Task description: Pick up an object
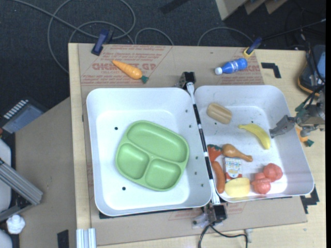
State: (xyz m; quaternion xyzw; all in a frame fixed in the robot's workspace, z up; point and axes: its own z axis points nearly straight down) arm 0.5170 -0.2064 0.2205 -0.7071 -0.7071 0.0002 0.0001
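So the gripper point(283, 125) is sitting low at the right bin's point(243, 94) far wall, just to the right of the banana point(257, 135) and a touch above it. Nothing is in its grasp as far as I can see. From this angle it's a grey blob against the white wall, so I honestly can't tell whether it's open or closed.

My read is that this is the approach step, with no pick made yet. The task just says grab an object, and the banana looks like the obvious candidate since it's the closest thing to the gripper. It lies flat on the bin floor with clear space around it.

The other stuff, placed from the banana:
- bread roll point(220, 112) up and to the left, apart from it
- drumstick point(236, 152) just below-left, near but not touching
- red fruits point(267, 177) below, down by the bin's lower right corner
- green plate point(151, 155) far off to the left, in the left bin point(129, 105)

For the next move I'd guess it has to slide left until it's over the banana's middle. Then it should line its jaws across the narrow width and drop straight down. The curved, slick shape could easily squirt out if the grip lands near a tip.
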